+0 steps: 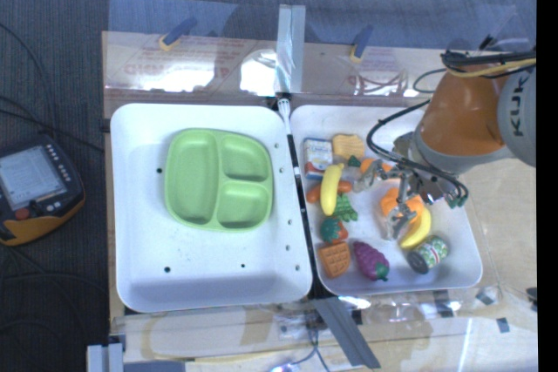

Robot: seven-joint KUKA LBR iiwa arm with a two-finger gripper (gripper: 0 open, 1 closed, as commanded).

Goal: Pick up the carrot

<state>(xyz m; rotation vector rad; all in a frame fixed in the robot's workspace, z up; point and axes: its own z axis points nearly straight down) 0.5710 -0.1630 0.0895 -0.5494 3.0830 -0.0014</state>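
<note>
while the arm [475,113] reaches in from the right over the right bin [471,274], the gripper [403,213] hangs low among the toy food, above an orange piece and a banana [418,229]; can't tell how it's set. carrot [347,186]: looks like the small orange bit just right of the other banana [330,187], partly hidden, not certain. left bin [139,213] holds a green divided plate [218,179]. green can [428,253] sits near the right bin's front corner.

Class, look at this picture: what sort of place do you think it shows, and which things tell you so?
Probably a robot test lab: a robot arm reaches over two white bins, one holding toy food like a banana, with a handheld controller lying nearby.
</note>
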